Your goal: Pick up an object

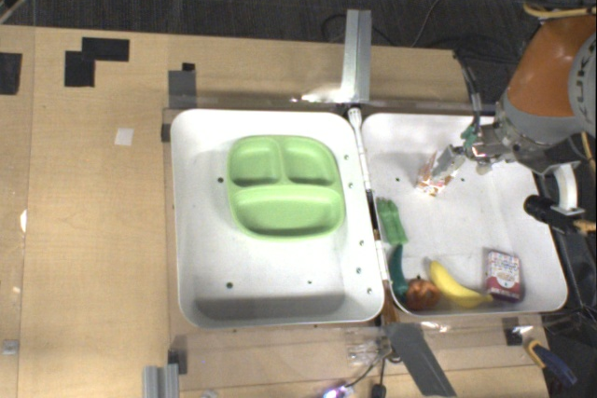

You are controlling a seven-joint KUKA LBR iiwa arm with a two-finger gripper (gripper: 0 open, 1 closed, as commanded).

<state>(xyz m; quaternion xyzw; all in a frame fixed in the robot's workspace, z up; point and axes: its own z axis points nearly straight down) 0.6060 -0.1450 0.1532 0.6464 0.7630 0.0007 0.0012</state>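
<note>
**Tool up over the right bin, packet right by its tip**

We see the wooden counter [84, 228] carrying two white bins. The left bin [201, 200] holds a green divided tray [283, 184]. In the right bin [485, 219] sit a banana [455, 285], a small box [504, 273], a green item [389, 223] and a crinkly packet [437, 174]. The tool [469, 147] is just beside that packet; we can't tell whether it's clamped on it.

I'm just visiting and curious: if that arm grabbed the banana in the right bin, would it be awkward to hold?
Probably a little. The banana is curved with a smooth skin, so it may pivot or slip between narrow fingers. It looks soft enough to bruise under a hard squeeze. It lies close against the red apple near the bin's front wall, so a push could nudge the apple too.
</note>
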